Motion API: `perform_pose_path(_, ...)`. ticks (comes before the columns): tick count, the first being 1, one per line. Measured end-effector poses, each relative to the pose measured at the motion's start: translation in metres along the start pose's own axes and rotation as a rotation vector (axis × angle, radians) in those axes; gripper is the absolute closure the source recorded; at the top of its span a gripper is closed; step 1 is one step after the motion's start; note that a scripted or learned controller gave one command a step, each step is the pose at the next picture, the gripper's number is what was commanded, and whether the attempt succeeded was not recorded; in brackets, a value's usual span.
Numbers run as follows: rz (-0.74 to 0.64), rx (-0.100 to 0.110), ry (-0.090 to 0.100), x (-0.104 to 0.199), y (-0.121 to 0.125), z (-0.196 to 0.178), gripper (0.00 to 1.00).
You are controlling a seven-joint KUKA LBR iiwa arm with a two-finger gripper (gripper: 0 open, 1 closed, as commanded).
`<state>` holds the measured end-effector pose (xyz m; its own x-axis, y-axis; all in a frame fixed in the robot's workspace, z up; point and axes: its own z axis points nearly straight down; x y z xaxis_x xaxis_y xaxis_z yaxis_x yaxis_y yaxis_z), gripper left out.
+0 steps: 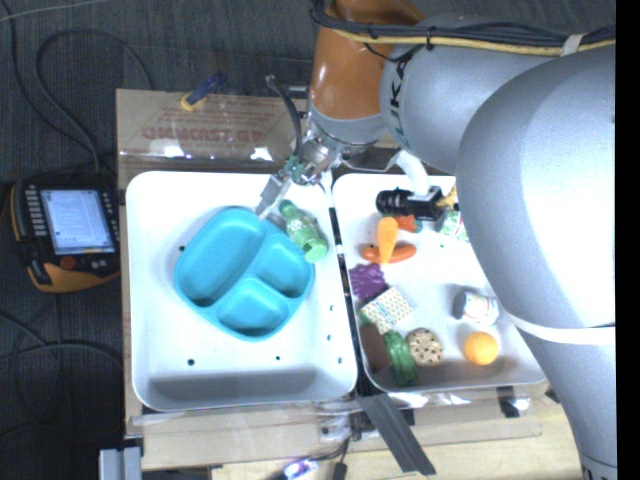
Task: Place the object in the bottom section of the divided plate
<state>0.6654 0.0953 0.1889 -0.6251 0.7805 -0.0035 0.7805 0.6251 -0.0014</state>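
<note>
The grey arm with its orange band reaches in from the right and ends over the seam between the two shallow white bins, at their far edge. Its two-finger gripper points down and left toward the left white bin. Whether it is released or clenched I cannot tell; the tip is small and blurred.

Just beside the gripper tip lies a small green bottle-shaped object, resting on its side at the upper right rim of the blue plastic divided plate. It appears to touch the plate's edge, and it is not in the plate's bottom section. The plate sits tilted in the left bin, with three sections.

The right white bin holds a black toy, an orange carrot-shaped piece, a purple object, a checked block, a dark green piece, a brown speckled cookie, an orange ball and a white and grey object.

A handheld control pendant lies on the dark floor left of the table.
</note>
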Motion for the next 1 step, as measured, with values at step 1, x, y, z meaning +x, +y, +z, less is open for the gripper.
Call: perform_pose_path(1, -0.312, -0.003, 0.001, 0.0800, 0.0587, -0.0179, 0.00)
